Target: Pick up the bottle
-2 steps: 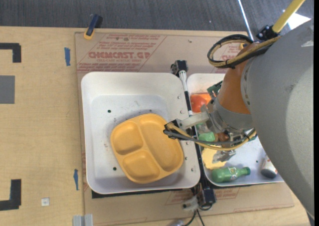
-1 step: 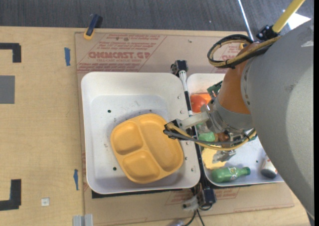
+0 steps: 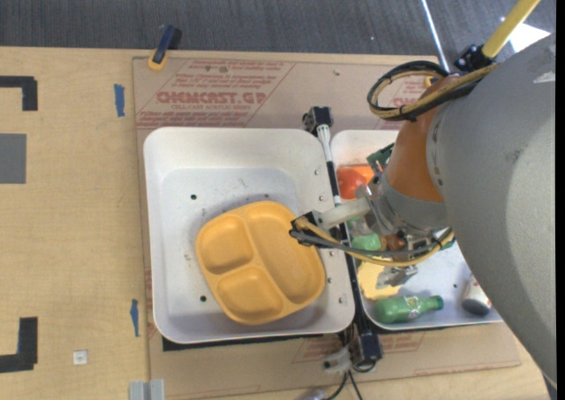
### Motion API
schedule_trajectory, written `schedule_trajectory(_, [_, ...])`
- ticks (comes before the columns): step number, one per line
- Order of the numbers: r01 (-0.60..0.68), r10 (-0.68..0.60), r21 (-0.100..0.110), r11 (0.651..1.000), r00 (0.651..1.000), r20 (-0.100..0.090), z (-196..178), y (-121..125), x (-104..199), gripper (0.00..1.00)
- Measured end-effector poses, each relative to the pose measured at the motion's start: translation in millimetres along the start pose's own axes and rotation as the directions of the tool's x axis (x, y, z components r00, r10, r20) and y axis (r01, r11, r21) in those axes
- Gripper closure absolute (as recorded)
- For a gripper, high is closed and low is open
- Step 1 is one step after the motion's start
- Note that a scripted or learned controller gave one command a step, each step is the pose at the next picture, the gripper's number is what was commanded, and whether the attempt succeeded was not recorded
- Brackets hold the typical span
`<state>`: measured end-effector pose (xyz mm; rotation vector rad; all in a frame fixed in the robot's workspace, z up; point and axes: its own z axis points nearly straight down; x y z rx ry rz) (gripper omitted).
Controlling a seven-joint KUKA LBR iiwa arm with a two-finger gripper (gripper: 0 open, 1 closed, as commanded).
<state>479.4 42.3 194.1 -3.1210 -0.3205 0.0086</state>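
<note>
Logging green plastic bottle (image 3: 408, 306) lying flat at right white bin (image 3: 441, 320) front edge. Gripper (image 3: 388, 252) above it; my view can't tell its state. I'd descend square across bottle.

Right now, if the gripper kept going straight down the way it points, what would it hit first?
Probably the right bin floor or the clutter just under the gripper, not the green bottle, which lies nearer the front wall. Depth is hard to judge from above.
</note>
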Motion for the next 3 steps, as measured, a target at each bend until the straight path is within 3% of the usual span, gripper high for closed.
schedule_trajectory(1, [0.003, -0.003, 0.001, 1.0, 1.0, 0.0, -9.8, -0.5, 0.7, 1.0])
schedule_trajectory(2, [0.296, -0.296, -0.002, 0.955, 0.955, 0.001, 10.1, -38.1, 7.1, 1.0])
schedule_trajectory(3, [0.458, -0.458, -0.003, 0.889, 0.889, 0.0, 9.6, 36.1, -7.8, 1.0])
